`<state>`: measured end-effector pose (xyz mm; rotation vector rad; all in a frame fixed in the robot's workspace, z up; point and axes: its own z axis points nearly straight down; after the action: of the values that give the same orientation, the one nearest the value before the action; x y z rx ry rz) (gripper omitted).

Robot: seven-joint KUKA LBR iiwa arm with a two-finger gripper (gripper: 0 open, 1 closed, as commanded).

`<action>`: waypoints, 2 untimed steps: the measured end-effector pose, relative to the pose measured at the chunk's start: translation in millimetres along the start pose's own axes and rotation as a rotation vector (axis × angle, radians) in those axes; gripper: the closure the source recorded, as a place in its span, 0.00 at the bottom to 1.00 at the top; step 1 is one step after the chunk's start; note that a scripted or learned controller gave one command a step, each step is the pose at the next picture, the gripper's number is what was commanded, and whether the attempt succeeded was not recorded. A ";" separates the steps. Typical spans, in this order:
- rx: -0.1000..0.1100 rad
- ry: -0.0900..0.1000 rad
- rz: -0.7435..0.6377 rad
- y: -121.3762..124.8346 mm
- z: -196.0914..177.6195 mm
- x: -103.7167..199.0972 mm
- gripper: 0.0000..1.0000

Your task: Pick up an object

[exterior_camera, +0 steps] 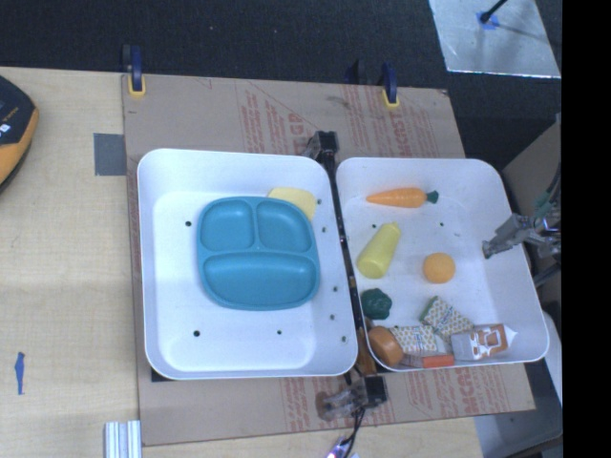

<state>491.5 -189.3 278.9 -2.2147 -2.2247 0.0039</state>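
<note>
Jaws can't be read from here, with the gripper point(520, 232) hanging empty at the right bin's point(477, 175) edge near the orange ball point(439, 268), which looks likely to roll off a poorly centred pinch.

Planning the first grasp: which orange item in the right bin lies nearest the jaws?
The orange ball, just left of the gripper. The carrot lies farther off, by the bin's far wall.
</note>
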 end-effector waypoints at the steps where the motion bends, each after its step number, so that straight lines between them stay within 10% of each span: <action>1: 0.010 0.004 -0.005 51.0 128.3 22.3 0.00; 2: 0.006 0.002 -0.003 61.6 191.0 24.2 0.00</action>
<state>552.4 -164.9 87.7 -2.2078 -2.2236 0.0088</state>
